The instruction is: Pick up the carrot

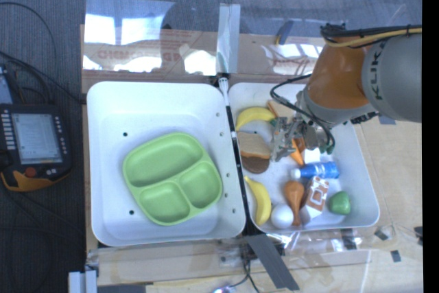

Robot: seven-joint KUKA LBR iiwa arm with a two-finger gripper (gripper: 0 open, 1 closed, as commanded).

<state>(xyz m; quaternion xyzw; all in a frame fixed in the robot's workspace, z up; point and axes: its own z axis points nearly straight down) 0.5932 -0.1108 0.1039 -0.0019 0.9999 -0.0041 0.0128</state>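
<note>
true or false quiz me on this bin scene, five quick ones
1. The green tray lies in the left bin. True.
2. The hand hangs over the left bin. False: it is over the right bin, next to the carrot.
3. Two bananas lie in the right bin. True: one at the far end, one nearer.
4. The tray holds a banana. False: both bananas lie in the right bin.
5. The green ball lies in the left bin. False: it is in the right bin's near corner.

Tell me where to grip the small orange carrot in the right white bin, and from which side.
Grip the small orange carrot across its narrow width, coming from above. It lies slanted beside the blue-capped bottle, partly hidden under the gripper, so only a short orange stretch shows.
</note>
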